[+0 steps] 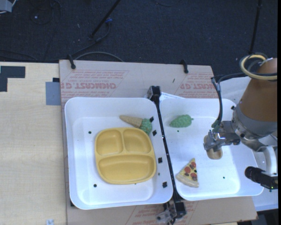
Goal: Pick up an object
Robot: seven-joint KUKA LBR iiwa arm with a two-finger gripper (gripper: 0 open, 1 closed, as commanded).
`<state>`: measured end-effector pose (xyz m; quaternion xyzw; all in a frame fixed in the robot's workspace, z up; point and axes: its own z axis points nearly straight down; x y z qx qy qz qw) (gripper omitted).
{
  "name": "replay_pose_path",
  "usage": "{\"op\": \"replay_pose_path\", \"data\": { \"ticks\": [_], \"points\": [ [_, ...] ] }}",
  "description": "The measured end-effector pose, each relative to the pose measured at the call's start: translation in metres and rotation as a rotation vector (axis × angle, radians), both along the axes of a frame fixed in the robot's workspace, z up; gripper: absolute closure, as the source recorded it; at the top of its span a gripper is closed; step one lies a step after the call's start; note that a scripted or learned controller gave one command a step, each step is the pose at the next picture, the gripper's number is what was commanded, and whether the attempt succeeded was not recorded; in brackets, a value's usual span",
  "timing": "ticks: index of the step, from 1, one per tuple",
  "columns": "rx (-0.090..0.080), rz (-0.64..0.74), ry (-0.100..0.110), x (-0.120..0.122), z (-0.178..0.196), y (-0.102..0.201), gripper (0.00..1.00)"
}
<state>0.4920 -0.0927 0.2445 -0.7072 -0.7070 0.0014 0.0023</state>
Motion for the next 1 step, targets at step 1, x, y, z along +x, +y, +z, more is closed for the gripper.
{"op": "replay_pose_path", "data": {
  "ticks": [1],
  "points": [
    [0.0,0.0,0.0,0.0,0.0,0.0,0.0]
  ]
}}
